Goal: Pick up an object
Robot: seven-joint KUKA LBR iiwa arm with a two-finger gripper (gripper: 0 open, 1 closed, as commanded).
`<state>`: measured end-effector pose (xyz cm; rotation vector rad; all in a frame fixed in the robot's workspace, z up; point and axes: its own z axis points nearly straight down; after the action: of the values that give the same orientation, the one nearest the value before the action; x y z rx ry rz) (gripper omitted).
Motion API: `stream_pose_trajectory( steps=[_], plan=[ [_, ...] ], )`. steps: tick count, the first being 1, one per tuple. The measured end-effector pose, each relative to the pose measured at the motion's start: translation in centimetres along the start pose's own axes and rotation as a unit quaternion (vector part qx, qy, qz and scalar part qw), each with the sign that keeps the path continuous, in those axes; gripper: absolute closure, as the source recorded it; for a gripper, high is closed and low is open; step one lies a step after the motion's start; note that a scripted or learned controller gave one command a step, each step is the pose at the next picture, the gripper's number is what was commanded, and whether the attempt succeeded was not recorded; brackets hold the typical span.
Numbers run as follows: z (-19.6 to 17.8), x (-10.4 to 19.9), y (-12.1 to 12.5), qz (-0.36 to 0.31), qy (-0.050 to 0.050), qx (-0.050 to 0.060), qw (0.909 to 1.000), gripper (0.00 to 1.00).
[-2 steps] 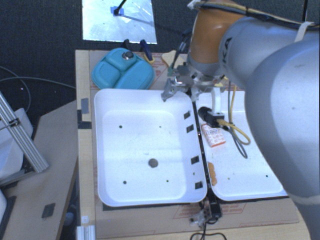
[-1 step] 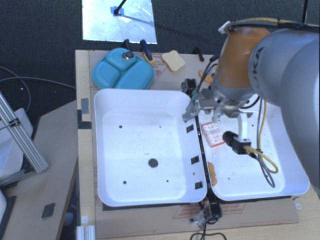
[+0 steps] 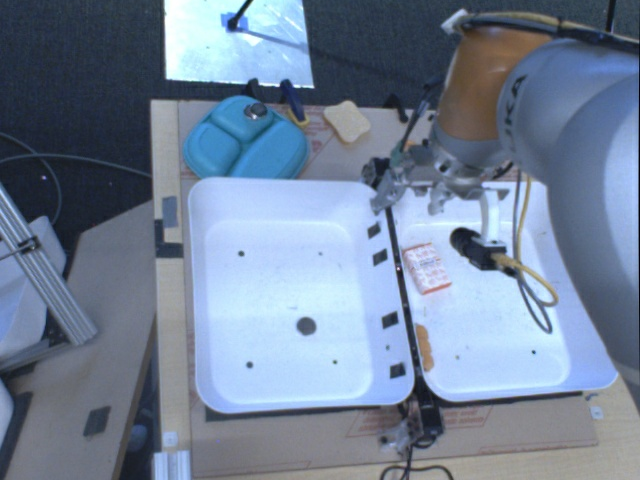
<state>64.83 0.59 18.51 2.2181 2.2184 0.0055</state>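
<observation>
Your arm (image 3: 585, 118) takes up the right side of the frame, grey with its orange band (image 3: 488, 68) at upper right, and it reaches leftwards over the worktop (image 3: 168, 298).

On that worktop you have two white bins side by side. The left bin (image 3: 270, 288) is in the middle of the frame and the right bin (image 3: 500, 353) at lower right, and they meet along a seam (image 3: 392, 288).

At the top of the frame a shiny square sheet (image 3: 237, 28) lies on the dark floor (image 3: 80, 48). Below it, at the back edge of the worktop, sits a blue lidded container (image 3: 246, 143), just beside the left bin's far rim.

The gripper (image 3: 410, 203) hangs over the far end of the seam. Its fingers (image 3: 383, 196) are spread apart with nothing between them.

To the right of the blue container you can see a tan sponge-like piece (image 3: 347, 121), outside both bins.

You have three things to pick:
- A red and white packet (image 3: 426, 268) lies flat in the right bin, close to the seam. It is below the gripper in the frame and apart from the fingers.
- A small orange-brown piece (image 3: 424, 346) lies lower in the same bin, against the wall by the seam.
- A small dark disc (image 3: 306, 325) rests alone in the left bin, at lower centre of the frame, well apart from the gripper.
</observation>
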Motion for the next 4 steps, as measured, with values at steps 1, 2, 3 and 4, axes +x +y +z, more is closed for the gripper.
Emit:
stream_pose_trajectory(
  steps=[1, 2, 3, 4],
  plan=[
    [-1.1, 0.1, -0.1, -0.001, 0.001, -0.001, 1.0, 1.0],
    [0.1, 5.0, 1.9, -0.004, 0.001, 0.001, 1.0, 1.0],
    [0.1, 8.7, -3.2, -0.003, 0.001, 0.004, 1.0, 1.0],
    [4.3, 10.9, -10.3, -0.002, 0.001, 0.007, 1.0, 1.0]
  ],
)
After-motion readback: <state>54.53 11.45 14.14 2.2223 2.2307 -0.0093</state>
